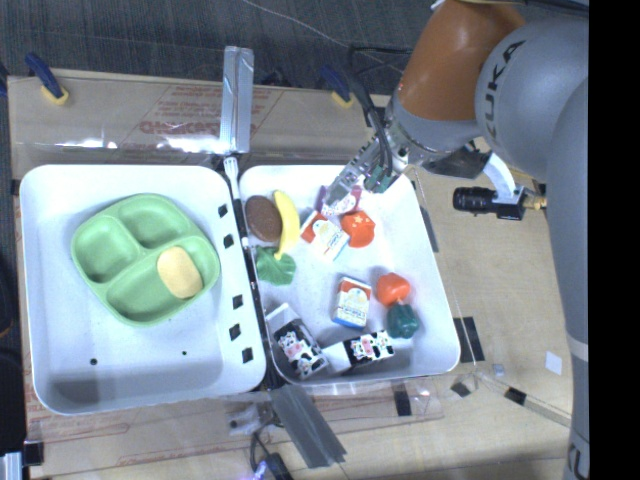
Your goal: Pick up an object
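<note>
Over the right bin (432, 268) my gripper (352, 186) hangs above a red-and-white packet (326, 230); its opening I cannot tell. Nothing lifted yet, by my judgement. Bin holds banana (288, 218), orange tomato (359, 228), milk carton (351, 301). Left bin (60, 368) holds a green divided plate (120, 238).

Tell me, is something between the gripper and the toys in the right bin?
Nothing visible does. The gripper hangs over the back of the right bin, just above a red-and-white packet and an orange toy, with only open space below it. The banana lies to their left, apart.
</note>
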Controlling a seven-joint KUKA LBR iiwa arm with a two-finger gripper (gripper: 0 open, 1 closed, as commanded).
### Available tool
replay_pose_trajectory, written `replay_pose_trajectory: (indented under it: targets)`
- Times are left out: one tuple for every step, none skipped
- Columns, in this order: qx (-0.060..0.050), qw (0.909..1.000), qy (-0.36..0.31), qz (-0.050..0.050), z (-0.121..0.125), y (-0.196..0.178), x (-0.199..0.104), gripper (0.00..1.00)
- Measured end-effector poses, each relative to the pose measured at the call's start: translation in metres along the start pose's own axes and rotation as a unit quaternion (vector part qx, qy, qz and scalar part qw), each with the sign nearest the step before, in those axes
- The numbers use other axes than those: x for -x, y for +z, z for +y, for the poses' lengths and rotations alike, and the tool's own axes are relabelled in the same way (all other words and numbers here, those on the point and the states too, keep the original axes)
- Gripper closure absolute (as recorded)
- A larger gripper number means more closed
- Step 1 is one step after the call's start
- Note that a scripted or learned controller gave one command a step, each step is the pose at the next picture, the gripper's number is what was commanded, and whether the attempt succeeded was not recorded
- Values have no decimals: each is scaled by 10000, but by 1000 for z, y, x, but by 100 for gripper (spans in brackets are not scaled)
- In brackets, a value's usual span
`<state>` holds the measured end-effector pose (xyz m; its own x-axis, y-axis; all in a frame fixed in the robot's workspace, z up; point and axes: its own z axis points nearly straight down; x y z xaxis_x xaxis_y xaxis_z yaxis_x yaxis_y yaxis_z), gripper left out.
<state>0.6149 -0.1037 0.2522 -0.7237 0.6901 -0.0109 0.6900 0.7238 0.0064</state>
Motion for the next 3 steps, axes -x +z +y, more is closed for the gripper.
replay_pose_trajectory:
  targets:
    - [-30, 10000, -44, 34, 1, -5, -2, 100]
    - [-29, 9996, 270, 39, 24, -23, 20, 100]
    - [-32, 9859, -1674, 64, -26, 17, 48, 100]
